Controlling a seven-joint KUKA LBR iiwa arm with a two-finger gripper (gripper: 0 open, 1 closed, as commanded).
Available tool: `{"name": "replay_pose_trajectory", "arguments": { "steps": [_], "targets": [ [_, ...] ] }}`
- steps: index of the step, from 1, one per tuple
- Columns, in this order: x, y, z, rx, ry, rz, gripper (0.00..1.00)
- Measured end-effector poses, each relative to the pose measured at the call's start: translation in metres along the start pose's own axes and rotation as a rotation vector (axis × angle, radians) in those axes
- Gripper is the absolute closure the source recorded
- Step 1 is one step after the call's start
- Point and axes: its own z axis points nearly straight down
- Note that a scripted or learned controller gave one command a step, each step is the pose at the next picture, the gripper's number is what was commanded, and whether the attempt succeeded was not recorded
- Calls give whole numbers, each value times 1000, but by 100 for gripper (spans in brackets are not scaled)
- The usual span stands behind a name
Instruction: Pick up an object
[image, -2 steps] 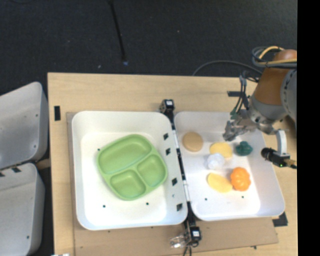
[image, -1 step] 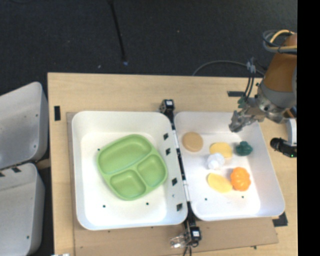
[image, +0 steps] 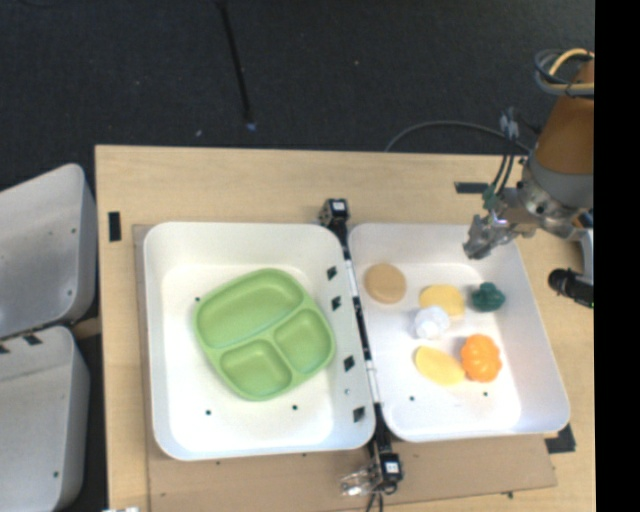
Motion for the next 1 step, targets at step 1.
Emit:
{"name": "replay_pose_trajectory", "arguments": {
  "steps": [1],
  "targets": [
    [50, -11, -3, 3, 2, 0, 100]
  ]
}}
